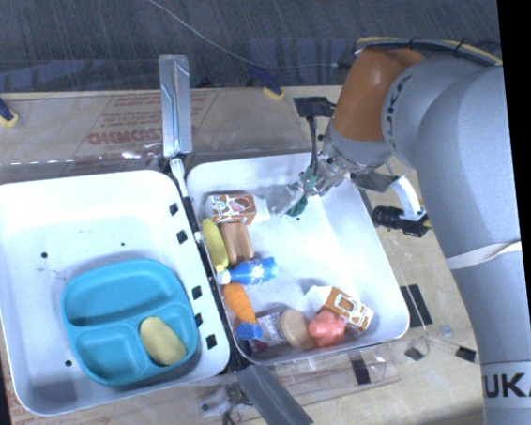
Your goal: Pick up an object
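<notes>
Camera view, claw (294, 200) right of carton (232, 207)

Grey arm (456, 140), orange wrist band — white "KUKA" lettering

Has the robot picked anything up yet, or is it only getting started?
Nothing looks picked up yet. The gripper is low near the back of the right bin, apart from the toys along that bin's left and front sides, such as the banana and blue bottle. I can't tell its finger state. The whole pick remains: reach an item, grip and lift.
</notes>
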